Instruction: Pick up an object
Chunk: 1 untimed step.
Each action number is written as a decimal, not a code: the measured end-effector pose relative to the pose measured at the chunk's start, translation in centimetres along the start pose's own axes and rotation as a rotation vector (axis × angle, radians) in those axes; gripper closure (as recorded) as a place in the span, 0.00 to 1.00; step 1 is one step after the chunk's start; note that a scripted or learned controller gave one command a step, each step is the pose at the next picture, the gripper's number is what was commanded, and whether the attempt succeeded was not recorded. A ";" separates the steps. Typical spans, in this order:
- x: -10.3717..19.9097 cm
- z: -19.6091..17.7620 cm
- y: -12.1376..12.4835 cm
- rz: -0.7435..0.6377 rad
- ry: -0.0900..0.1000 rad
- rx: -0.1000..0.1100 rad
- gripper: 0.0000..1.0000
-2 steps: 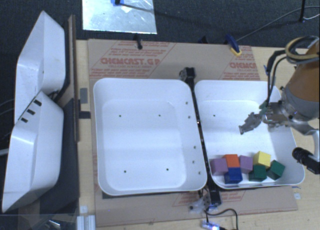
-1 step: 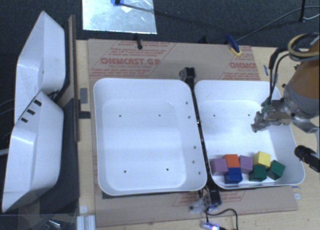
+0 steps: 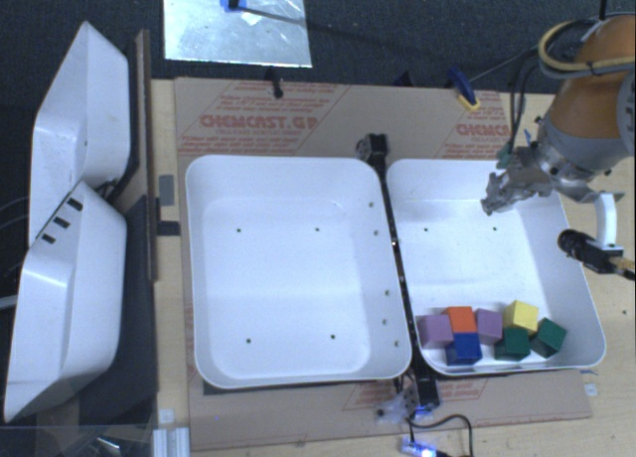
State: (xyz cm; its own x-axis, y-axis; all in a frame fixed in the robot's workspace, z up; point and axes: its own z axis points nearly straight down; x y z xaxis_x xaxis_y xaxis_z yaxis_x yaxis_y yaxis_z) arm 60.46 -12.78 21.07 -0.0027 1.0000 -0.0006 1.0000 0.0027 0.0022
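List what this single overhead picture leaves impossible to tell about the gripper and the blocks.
- Gripper: too small and blurred in the camera view to judge its state.
- Blue block: partly hidden behind the orange block.
- Arm: cut off by the right edge.

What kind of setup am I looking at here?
Likely a robotics lab's grasping test bench: two shallow white plastic bins, small coloured blocks heaped in the right one, and a grey-orange arm's pincer above.

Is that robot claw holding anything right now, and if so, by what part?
Nothing is visibly held: the gripper hangs above bare bin floor, far from the blocks clustered at the right bin's near edge.
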 end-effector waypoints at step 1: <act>0.0 1.8 5.6 0.000 0.001 0.002 1.00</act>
